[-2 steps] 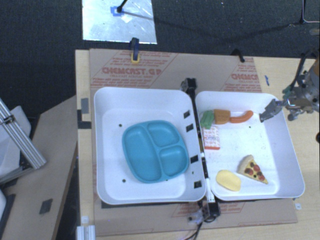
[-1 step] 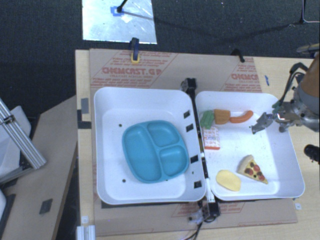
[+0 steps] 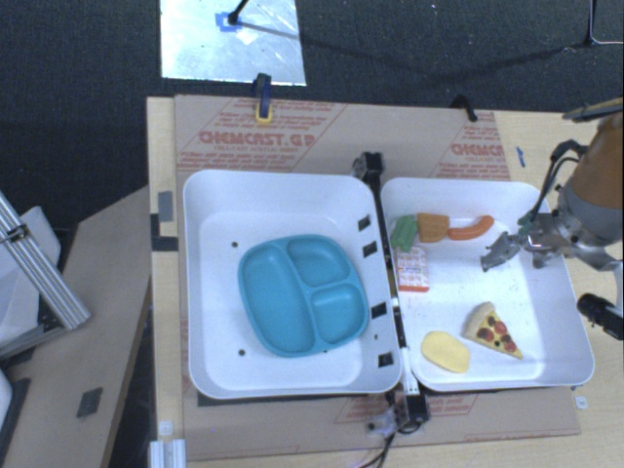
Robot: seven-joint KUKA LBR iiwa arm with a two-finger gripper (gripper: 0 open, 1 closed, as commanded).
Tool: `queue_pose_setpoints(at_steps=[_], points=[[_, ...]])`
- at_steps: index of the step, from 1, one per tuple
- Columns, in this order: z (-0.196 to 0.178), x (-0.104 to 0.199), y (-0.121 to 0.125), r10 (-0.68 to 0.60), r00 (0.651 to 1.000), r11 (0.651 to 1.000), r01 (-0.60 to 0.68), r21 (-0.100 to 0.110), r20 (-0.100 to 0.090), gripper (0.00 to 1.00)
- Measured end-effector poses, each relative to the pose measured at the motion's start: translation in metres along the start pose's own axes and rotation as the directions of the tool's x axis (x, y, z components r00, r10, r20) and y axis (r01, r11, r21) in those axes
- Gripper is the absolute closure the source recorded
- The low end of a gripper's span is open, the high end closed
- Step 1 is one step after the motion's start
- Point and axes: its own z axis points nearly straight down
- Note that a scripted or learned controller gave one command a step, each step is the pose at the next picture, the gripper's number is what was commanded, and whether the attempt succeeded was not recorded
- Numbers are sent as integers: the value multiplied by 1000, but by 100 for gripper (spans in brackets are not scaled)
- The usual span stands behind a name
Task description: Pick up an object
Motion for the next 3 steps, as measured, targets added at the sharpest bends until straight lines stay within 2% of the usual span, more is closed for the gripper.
queue_pose_setpoints(at_steps=[1, 2, 3], points=[[46, 7, 5, -3, 1000, 1000, 3, 0, -1, 0], [33, 7, 6, -1, 1000, 1000, 1, -5, 1, 100], [-13, 3, 14, -3, 1000, 1000, 3, -7, 2, 100]])
